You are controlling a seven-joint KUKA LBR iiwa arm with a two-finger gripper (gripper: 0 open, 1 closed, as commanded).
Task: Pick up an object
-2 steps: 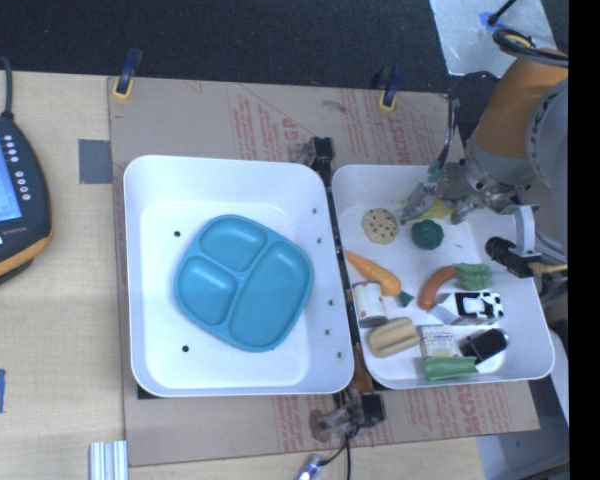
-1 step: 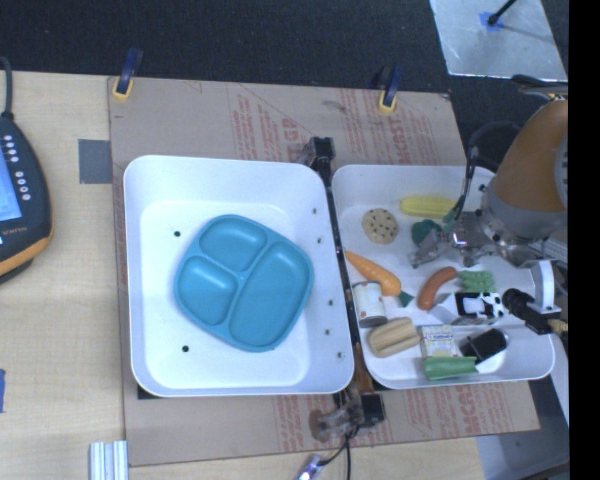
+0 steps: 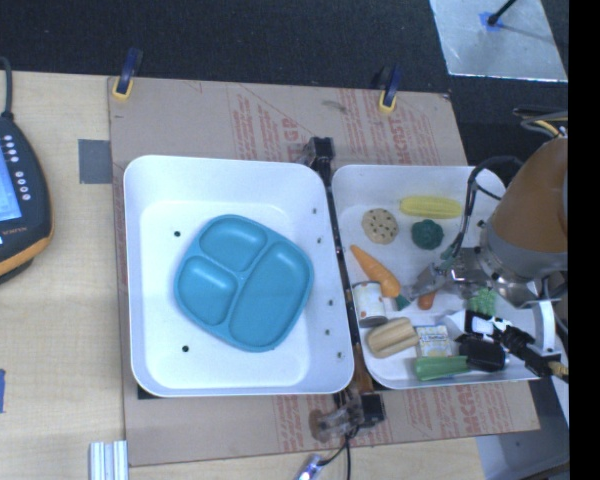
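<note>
The tool [image 3: 448, 280] hangs low over the right bin [image 3: 380, 180]; whether it is clenched I cannot tell. Just beside it lie an orange carrot [image 3: 374, 269], a green ball [image 3: 427, 233], corn [image 3: 431, 206] and a cookie [image 3: 381, 225]. The left bin [image 3: 150, 183] holds a blue tray [image 3: 244, 282].

Even, bright overhead light with soft shadows; the frame is slightly soft, perhaps from low resolution.

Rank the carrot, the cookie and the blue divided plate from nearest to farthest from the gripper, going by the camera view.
From the gripper, low in the right bin:
1. Carrot, just to its left in the same bin.
2. Cookie, farther up-left in that bin.
3. Blue divided plate, over in the left bin.
</note>
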